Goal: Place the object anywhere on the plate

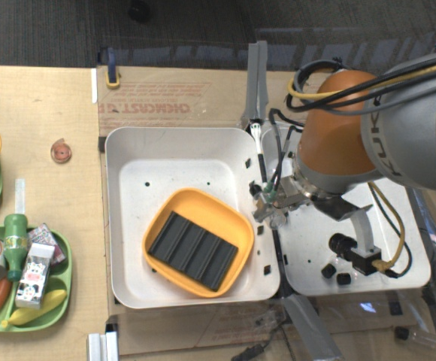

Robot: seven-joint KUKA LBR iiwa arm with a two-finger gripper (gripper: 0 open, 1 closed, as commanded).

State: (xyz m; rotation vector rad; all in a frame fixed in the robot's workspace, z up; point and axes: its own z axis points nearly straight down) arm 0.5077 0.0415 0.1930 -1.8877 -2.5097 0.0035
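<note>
Yellow plate (237, 220) already carried the black object (192, 251); we could not tell the gripper (270, 201) state, and it risked bumping the plate rim.

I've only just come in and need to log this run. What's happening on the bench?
A grey and orange arm reaches in from the right, and its hand sits over the divide between the two white bins. In the left bin lies an orange plate, with a dark ribbed object already resting on it. From here, nothing can be seen held in the hand.
</note>
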